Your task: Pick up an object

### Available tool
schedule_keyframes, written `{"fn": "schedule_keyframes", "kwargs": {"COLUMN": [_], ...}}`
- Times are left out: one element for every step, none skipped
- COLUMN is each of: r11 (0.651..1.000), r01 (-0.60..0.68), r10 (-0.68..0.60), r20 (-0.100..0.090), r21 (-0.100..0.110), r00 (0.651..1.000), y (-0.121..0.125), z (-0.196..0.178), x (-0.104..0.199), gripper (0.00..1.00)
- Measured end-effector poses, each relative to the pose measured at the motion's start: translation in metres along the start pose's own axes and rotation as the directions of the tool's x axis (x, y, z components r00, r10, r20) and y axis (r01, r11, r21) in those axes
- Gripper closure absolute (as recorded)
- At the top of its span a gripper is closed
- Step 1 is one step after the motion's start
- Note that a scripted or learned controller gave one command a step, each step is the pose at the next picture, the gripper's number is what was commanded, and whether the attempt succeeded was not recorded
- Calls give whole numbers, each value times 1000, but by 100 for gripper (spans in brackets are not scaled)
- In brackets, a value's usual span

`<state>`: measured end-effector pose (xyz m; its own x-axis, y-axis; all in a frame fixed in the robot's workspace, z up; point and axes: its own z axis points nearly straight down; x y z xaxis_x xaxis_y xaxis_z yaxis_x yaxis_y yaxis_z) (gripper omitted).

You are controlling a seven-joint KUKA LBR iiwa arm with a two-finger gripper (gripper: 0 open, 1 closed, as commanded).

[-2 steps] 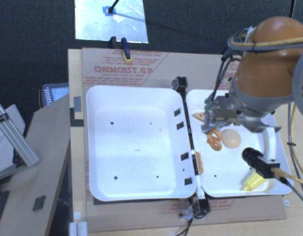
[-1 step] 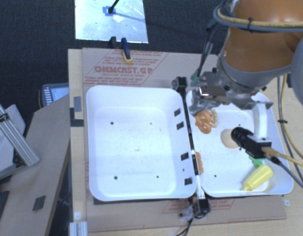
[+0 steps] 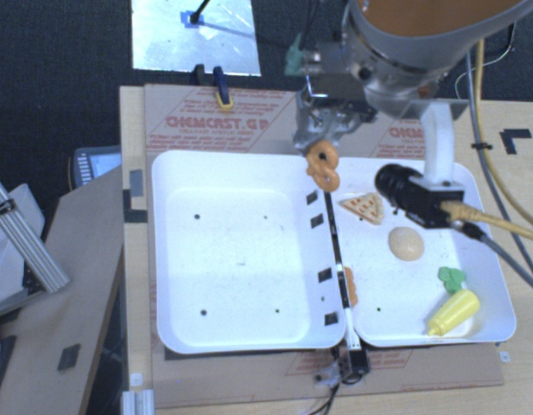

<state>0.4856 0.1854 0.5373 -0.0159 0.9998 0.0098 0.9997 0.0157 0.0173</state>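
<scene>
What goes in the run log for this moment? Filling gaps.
gripper: above bin divider | pretzel: hanging just below it, grasp unclear | right bin: pizza slice, egg, corn

Bright, even overhead light; white bins (image 3: 231,258) nearly washed out, picture slightly soft and grainy.

Dark carpet (image 3: 59,50) across the frame's top, shiny metal sheet (image 3: 195,24) upper left, aluminium rail (image 3: 22,236) far left.
</scene>
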Motion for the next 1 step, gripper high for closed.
{"fn": "schedule_keyframes", "kwargs": {"r11": [1000], "r01": [-11], "r10": [11], "r20": [9], "r21": [15], "r00": [1000], "y": [1], "z": [9], "x": [-6], "gripper": [0]}}
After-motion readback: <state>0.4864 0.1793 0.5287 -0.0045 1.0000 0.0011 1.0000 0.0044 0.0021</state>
